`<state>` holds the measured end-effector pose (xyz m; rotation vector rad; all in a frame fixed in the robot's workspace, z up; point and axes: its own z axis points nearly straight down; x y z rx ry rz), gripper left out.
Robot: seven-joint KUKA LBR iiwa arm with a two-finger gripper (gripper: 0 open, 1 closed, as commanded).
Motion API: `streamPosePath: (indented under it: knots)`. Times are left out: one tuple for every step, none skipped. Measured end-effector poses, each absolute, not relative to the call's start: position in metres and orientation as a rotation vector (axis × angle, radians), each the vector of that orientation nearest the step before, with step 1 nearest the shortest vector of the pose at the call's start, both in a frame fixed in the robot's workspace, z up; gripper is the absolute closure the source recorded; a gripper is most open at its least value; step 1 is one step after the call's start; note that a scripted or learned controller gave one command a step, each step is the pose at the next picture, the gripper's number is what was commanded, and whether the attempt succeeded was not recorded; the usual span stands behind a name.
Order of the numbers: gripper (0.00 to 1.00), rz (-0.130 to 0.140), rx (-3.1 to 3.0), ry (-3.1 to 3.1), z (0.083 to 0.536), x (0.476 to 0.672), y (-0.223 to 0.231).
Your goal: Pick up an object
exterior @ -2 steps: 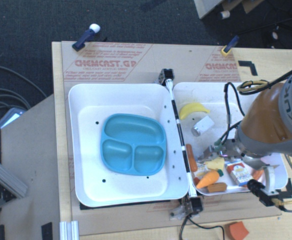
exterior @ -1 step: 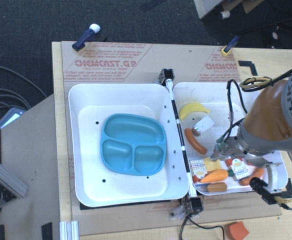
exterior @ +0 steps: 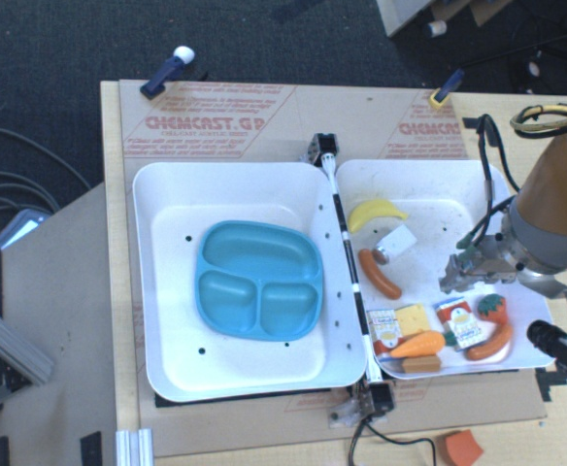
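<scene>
The right bin [exterior: 429, 178] holds small toy foods: a yellow banana [exterior: 375, 212], a white block [exterior: 392, 242], a red sausage [exterior: 379, 274], a yellow cheese square [exterior: 413, 318], a carrot [exterior: 418, 345], a printed packet [exterior: 384, 327], a second packet [exterior: 461, 322], a tomato [exterior: 492, 308] and a curved sausage [exterior: 490, 343]. My gripper [exterior: 468, 274] hangs low over the right side of this bin, just above the second packet and tomato. Nothing shows between its fingers.
The left bin [exterior: 167, 202] carries a blue divided plate [exterior: 260, 280]. A black clamp [exterior: 323, 148] sits at the far end of the rail between the bins. Cables [exterior: 487, 163] trail along the right bin's far edge. The arm's orange band [exterior: 560, 187] fills the right side.
</scene>
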<state>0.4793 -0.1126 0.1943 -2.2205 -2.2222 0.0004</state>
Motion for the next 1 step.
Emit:
streamPosePath:
  knots:
    - [1.0, 0.0, -2.22, -2.224, 0.1814, 0.5336, -0.1003]
